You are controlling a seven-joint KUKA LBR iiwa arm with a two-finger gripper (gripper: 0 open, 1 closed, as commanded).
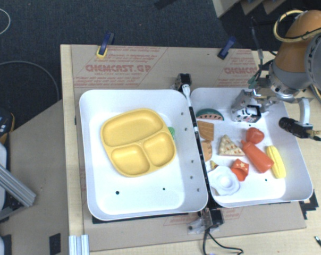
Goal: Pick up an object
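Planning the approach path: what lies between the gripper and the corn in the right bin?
In the camera view, the tomato and the carrot lie between the gripper and the corn, the carrot right beside the corn.

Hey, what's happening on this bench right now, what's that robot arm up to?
A robot arm reaches in from the right, its gripper hovering over the far part of the right bin, which holds toy food: a watermelon slice, a tomato, a carrot, corn and a fried egg. Nothing shows between its fingers. The left bin holds a yellow divided plate.
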